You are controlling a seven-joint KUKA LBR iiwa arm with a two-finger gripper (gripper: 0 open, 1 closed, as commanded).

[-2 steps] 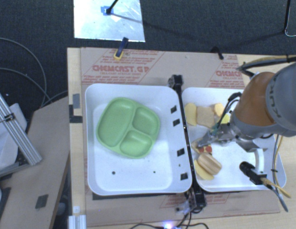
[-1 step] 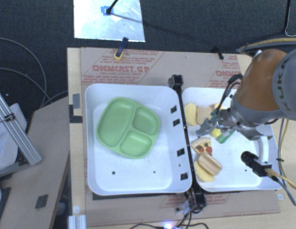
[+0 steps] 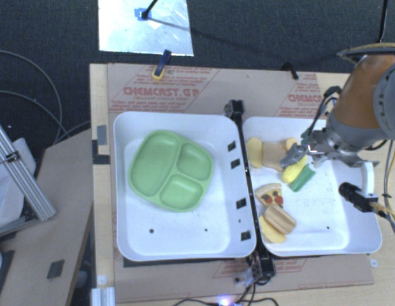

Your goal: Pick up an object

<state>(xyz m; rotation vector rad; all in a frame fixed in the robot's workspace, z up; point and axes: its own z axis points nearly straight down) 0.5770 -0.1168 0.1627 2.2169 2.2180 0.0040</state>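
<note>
The right bin (image 3: 325,231) holds several toy foods. A tan and yellow piece (image 3: 262,152) lies at its back left. A yellow piece (image 3: 294,171) and a green piece (image 3: 302,180) lie together near the middle. A pizza slice (image 3: 269,195) and a bun-shaped piece (image 3: 278,220) sit near the bin's left wall. My gripper (image 3: 302,153) hangs low over the back end of the yellow piece, touching or just above it. The grey wrist and orange band (image 3: 366,94) rise to the right.
The left bin (image 3: 127,234) holds a green divided plate (image 3: 171,169). A black divider (image 3: 245,177) with clips runs between the bins. A black fitting (image 3: 355,197) sticks out over the right bin's right side. Cables hang near the wrist.
</note>
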